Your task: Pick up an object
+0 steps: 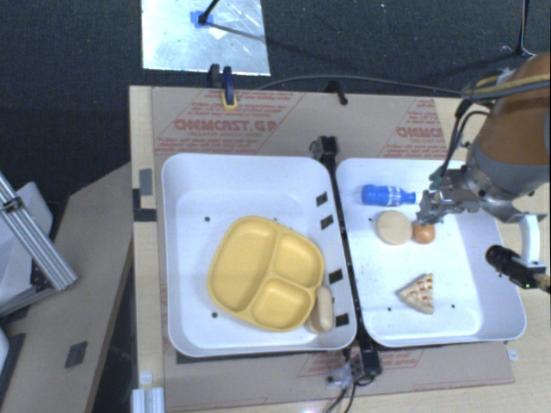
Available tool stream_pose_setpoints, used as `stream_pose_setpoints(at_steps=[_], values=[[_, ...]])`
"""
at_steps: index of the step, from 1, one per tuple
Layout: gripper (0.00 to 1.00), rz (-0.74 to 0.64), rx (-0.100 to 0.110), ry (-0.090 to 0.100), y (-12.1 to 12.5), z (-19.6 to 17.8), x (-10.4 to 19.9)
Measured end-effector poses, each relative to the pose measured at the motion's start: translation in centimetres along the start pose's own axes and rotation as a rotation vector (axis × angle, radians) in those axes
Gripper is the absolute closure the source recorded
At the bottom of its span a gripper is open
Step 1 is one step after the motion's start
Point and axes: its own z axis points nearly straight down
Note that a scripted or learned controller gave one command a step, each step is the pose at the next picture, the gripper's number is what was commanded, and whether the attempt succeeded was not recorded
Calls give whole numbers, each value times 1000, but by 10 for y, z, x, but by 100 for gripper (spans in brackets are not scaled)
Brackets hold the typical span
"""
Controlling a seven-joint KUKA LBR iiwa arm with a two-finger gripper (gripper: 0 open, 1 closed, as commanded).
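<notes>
Nearest the camera lies a pizza slice point(417, 293); the gripper point(428, 212) hangs directly over a small orange ball point(423, 232), its fingers' state unclear.

Place: a robotics lab test cell.
Evidence: cardboard-lined counter point(258, 123), clamped at its far edge by a clamp point(227, 87); cables point(379, 83) trailing behind it.

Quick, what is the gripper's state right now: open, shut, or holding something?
Gripper: cannot be told; it sits low in the right bin, just above the small orange ball, beside the beige round piece.
</notes>
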Motion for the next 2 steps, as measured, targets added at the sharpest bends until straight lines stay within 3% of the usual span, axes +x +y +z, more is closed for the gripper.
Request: stream_pose_setpoints(at_steps=[2], values=[[100,0,1,1,42,1,105]])
